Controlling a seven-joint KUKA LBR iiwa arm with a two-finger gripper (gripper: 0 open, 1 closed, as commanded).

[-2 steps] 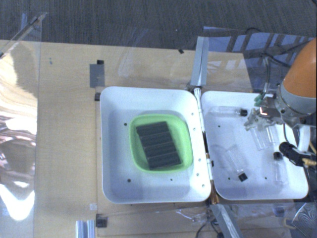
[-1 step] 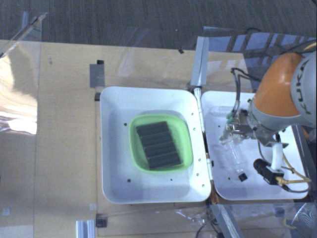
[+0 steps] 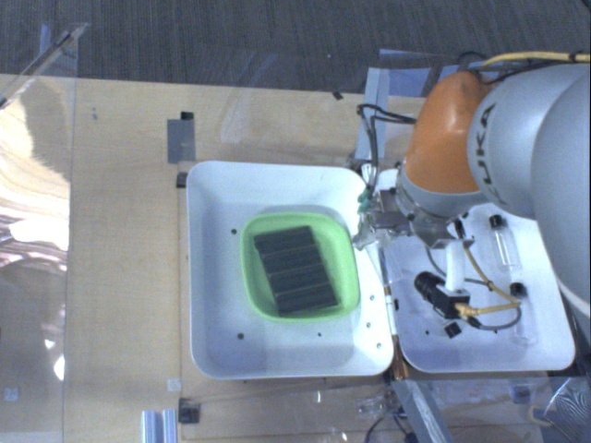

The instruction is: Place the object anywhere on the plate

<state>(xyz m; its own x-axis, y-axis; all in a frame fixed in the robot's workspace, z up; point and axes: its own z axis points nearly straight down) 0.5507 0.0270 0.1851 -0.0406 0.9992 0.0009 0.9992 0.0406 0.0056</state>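
A green square plate (image 3: 343, 247) sits in the left bin (image 3: 212, 247), toward its right side. A dark grey ridged rectangular block (image 3: 295, 270) lies flat on the plate, turned a little off square. My gripper (image 3: 369, 221) hangs over the divide between the two bins, just beyond the plate's upper right corner and apart from the block. The orange wrist band and grey arm cover most of it from above.
The right bin (image 3: 545, 340) lies under the arm, with a small clear tube-like piece (image 3: 501, 245) in it. Bare wooden bench (image 3: 111, 275) stretches to the left of the bins. Small dark brackets (image 3: 182, 137) stand off the left bin's corners.
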